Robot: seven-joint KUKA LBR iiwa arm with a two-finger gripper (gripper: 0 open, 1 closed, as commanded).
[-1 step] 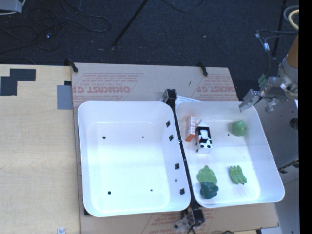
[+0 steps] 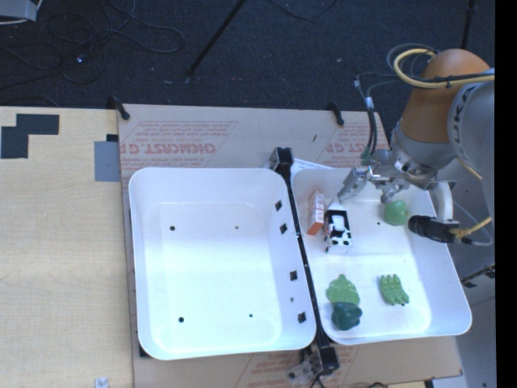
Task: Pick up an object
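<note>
My gripper [image 2: 372, 187] hangs over the back of the right bin [image 2: 440, 301], its two fingers spread apart with nothing between them, so it is open. A light green ball [image 2: 396, 212] lies just below and to the right of the right finger [image 2: 393, 190]. To the gripper's lower left are an orange and white carton [image 2: 316, 212] and a black and white cow toy [image 2: 338, 228]. Nearer the front lie a green leafy toy [image 2: 342, 288], a dark green lump [image 2: 346, 316] touching it, and a green ridged toy [image 2: 393, 289].
The left bin [image 2: 161, 208] sits beside the right one, with a black divider strip [image 2: 295, 241] where their rims meet. Both rest on a cardboard sheet [image 2: 186, 140]. A black hose end [image 2: 428, 227] juts from the arm over the right bin's right side.
</note>
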